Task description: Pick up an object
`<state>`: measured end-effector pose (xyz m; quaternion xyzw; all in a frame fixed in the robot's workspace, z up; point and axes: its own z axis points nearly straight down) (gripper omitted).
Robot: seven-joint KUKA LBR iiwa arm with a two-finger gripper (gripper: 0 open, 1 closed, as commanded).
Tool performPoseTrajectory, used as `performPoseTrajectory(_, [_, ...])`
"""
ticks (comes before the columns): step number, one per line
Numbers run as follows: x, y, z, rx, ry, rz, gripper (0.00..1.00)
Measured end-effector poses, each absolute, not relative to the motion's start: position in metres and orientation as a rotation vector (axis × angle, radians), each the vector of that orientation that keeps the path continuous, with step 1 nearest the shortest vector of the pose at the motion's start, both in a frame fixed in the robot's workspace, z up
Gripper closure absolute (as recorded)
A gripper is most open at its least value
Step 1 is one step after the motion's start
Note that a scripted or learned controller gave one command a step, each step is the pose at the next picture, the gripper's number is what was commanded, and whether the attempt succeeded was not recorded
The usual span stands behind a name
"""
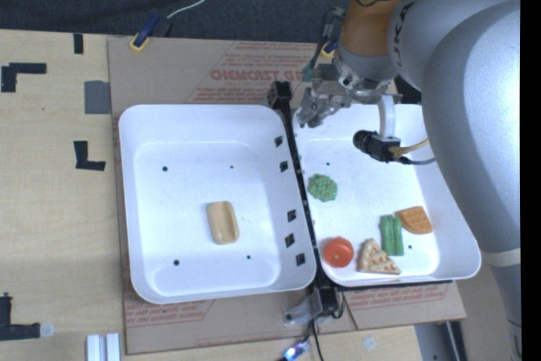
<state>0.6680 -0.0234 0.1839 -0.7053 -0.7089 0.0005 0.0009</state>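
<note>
Pincer (pixel 311 116), grip state unclear, hangs over right bin (pixel 439 266) above broccoli (pixel 322 187).

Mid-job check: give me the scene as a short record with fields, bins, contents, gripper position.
left bin: bread roll
right bin: broccoli, tomato, pizza slice, green piece, orange piece
gripper: over the right bin's far-left corner, by the divider
held object: none seen

Bench (pixel 51 207) w/ cardboard sheet (pixel 245 68), two bins (pixel 135 131)
</note>
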Motion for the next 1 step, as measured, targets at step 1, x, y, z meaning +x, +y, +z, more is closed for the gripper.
performPoseTrajectory(1, [0.6678,0.0556,0.184,-2.21,-2.229,-0.002,1.0])
